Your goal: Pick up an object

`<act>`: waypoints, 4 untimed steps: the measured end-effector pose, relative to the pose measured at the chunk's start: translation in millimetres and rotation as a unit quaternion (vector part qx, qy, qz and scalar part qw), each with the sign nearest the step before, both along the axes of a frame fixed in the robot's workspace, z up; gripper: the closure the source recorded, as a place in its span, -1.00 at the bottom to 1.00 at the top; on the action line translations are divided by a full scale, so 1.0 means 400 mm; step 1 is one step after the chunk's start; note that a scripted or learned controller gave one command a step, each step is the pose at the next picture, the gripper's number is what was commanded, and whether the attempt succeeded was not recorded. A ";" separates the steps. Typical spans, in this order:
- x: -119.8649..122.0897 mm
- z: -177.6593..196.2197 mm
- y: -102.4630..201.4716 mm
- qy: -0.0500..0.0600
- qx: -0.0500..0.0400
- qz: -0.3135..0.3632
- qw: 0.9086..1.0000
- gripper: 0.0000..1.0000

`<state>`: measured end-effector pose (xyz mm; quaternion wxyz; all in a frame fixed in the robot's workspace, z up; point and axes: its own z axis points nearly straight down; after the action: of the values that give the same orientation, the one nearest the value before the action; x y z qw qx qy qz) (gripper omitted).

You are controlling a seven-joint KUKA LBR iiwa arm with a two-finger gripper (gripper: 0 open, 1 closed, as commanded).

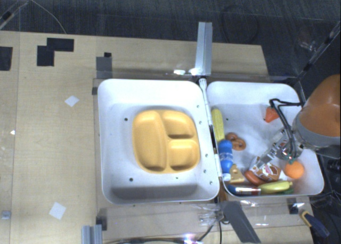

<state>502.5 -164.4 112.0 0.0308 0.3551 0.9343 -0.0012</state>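
Nearest the camera, along the front wall of the right bin, the small things lie packed together: a yellow-green banana-like piece, a red piece just behind it, and a white-and-red packet touching both. An orange ball sits just beside them at the right. The pincer hangs directly over this heap, its metal tip very near the packet; whether its fingers are apart or together I cannot tell, and nothing is visibly between them.

The step in hand looks like the descent onto a target in this crowded corner. To do it well, I would judge that the tip should come straight down on one piece alone, since the neighbours touch and a slanted approach would likely shove them or trap two at once. The ball may roll away if nudged; the flat packet may be hard to get under so near the wall.

Further back in the same bin, a blue bottle-like piece lies by the dividing wall, a brown ring-shaped piece beside it, and a yellow corn cob beyond. A small orange-red piece sits well apart toward the back.

The left bin holds a yellow divided tray.

Print on the packet is too small to read; no other writing or brand shows on the bench.
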 end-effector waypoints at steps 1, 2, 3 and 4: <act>-0.017 0.017 -0.076 0.015 0.012 -0.037 0.999 -1.00; 0.025 -0.003 0.111 -0.006 0.014 -0.188 0.982 -1.00; 0.015 -0.004 0.036 -0.005 0.020 -0.145 0.989 -1.00; 0.014 -0.004 0.014 -0.004 0.019 -0.132 0.991 -1.00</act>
<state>508.1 -159.0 110.3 0.0272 0.4760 0.8789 0.0138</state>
